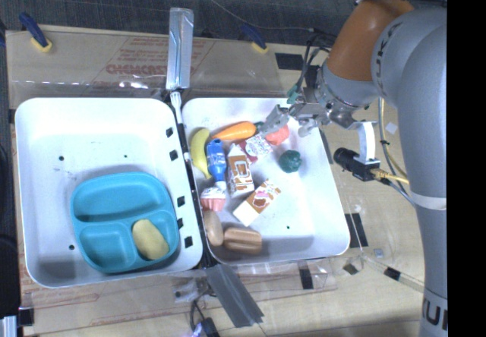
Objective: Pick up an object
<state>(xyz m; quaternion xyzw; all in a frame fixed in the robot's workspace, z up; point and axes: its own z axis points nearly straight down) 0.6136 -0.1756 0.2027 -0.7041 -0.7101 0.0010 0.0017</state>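
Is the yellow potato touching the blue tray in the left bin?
Touching. The camera view shows the yellow potato lying inside the lower right compartment of the blue tray, resting on its floor.

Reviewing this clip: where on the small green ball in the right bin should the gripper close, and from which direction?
Across its middle, coming straight down. The green ball sits on bare bin floor, apart from the cartons to its left, so there looks to be room for a finger on either side. Being round, it may roll if nudged off centre.
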